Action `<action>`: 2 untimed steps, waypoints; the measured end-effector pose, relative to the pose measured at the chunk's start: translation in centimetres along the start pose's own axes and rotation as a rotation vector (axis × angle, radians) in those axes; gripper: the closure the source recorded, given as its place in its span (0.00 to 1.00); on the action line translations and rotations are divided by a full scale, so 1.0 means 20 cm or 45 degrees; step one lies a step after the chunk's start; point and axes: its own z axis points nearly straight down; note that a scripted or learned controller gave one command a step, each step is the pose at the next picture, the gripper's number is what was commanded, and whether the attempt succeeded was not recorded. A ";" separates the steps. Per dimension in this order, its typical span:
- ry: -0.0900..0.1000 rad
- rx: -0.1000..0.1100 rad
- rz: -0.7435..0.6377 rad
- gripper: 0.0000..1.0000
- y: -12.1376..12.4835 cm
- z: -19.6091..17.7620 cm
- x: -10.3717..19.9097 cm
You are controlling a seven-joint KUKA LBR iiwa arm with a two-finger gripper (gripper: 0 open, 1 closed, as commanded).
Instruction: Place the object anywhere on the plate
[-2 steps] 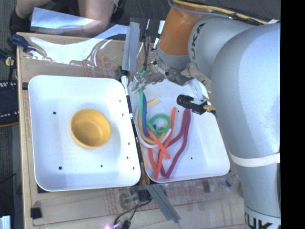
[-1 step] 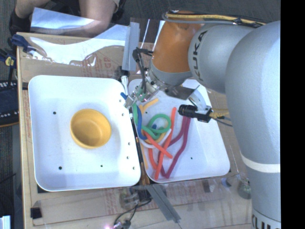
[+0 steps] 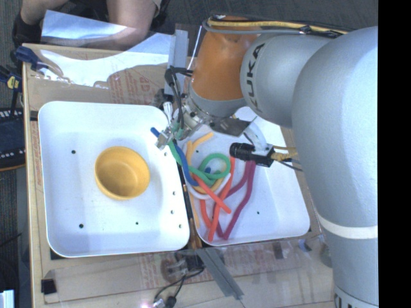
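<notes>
A yellow plate (image 3: 122, 172) lies in the left bin (image 3: 64, 223), left of its middle. In the right bin (image 3: 282, 217) sits a tangle of flexible strands (image 3: 218, 185): red, orange, green, purple and yellow. My gripper (image 3: 169, 135) hangs over the wall between the two bins, right of and slightly above the plate. It is shut on a blue strand (image 3: 184, 165). The strand's short end pokes out to the left of the fingertips, and the rest trails down and to the right into the tangle. A green strand (image 3: 215, 165) runs alongside it.
The arm's grey body and orange band (image 3: 218, 63) cover the upper part of the right bin. A person sits beyond the bench at the top left. Papers (image 3: 96, 50) lie on the bench behind the left bin.
</notes>
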 end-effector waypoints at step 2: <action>-0.002 -0.003 0.052 1.00 -0.09 -0.18 0.09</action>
